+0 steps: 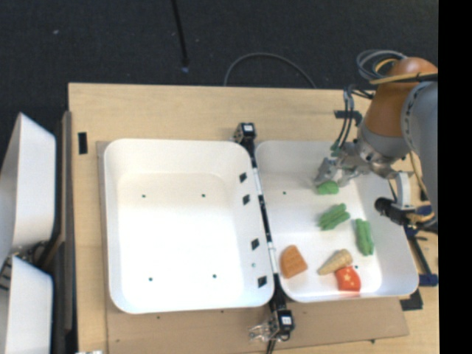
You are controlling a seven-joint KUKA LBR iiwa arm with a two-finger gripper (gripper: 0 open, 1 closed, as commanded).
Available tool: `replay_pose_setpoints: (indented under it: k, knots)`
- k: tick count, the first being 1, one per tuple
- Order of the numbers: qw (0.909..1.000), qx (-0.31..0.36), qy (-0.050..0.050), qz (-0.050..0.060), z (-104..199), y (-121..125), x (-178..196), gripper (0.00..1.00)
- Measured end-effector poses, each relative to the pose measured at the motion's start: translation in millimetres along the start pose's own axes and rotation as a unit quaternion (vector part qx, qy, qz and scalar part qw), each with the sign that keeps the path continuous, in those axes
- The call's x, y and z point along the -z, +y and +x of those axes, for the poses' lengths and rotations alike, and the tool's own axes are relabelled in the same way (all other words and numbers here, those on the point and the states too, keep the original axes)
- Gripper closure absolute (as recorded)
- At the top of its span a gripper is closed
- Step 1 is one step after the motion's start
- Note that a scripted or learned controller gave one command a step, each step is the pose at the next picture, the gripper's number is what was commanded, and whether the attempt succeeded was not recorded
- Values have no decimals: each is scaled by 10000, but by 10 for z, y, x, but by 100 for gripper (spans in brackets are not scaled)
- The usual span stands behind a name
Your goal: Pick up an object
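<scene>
The right bin (291, 169) holds several toy foods. A small green piece (328, 189) lies near the bin's back, right under my gripper (330, 177), which hangs low over it and seems to touch its top. Further forward are a knobbly green piece (333, 217) and a green pod (363, 236). Along the bin's near edge sit an orange chunk (293, 261), a tan cone (336, 261) and a red piece (348, 279). The grey arm with its orange band (391, 102) reaches in from the right.
The left bin (177, 220) stands beside the right one, with black clips along the shared rim (257, 212). Cables loop over the bench behind the bins (269, 68). White boxes (29, 198) stand at the far left.
</scene>
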State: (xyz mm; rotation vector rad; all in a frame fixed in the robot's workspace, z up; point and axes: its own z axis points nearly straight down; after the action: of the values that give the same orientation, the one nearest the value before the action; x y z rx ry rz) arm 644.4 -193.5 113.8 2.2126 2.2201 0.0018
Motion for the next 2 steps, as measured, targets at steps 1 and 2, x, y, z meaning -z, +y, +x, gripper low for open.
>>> replay_pose_setpoints:
  k: [1,2]
  knots:
    - [10000,-27,31,51,518,-1414,564,100]
    - [10000,28,18,-18,1096,-555,904,100]
